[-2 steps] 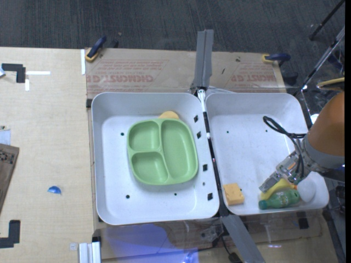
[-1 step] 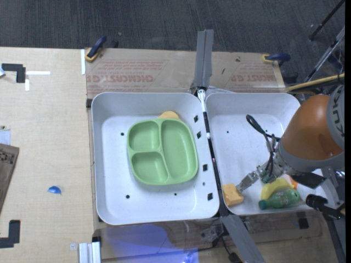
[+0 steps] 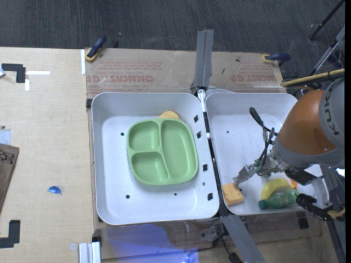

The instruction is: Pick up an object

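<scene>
Bins sit side by side below me, and my claw (image 3: 245, 173) hangs low in the right bin (image 3: 230, 119); whether it is open or closed I cannot tell, and I see nothing gripped. Just beyond its tip, at about seven o'clock, lies a tan block (image 3: 232, 194). At four o'clock from my wrist rest a yellow banana (image 3: 276, 186) and a green bottle (image 3: 278, 200), close together. The left bin (image 3: 109, 147) carries a green divided plate (image 3: 163, 151), with a small yellow piece (image 3: 169, 115) peeking out at its twelve o'clock edge.
</scene>
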`<state>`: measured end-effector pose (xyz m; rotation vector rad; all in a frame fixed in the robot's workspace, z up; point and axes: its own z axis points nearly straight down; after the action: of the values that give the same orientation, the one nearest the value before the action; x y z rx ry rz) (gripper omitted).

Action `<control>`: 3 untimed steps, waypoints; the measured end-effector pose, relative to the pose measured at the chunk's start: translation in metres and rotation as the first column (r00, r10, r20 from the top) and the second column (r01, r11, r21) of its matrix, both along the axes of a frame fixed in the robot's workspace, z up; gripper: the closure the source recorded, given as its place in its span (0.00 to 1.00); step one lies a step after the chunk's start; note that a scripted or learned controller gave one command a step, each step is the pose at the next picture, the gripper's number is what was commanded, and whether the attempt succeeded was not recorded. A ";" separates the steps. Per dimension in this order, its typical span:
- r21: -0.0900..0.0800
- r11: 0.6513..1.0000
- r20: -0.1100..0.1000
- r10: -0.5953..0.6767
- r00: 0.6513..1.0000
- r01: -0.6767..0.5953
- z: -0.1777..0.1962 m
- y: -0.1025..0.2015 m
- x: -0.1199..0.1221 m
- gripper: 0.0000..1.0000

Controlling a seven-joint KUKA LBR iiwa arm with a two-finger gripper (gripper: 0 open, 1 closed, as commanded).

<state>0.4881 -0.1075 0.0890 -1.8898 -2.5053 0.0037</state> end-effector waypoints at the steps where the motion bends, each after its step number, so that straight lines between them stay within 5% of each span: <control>1: 0.000 1.000 0.000 0.000 1.000 0.000 0.000 0.000 0.000 0.00; 2: 0.000 0.984 0.002 0.176 0.984 -0.176 0.068 -0.055 -0.010 0.00; 3: 0.002 0.885 0.003 0.466 0.885 -0.466 0.001 -0.065 -0.010 0.00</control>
<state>0.4778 -0.1727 0.0897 -1.2337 -2.8866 -0.0004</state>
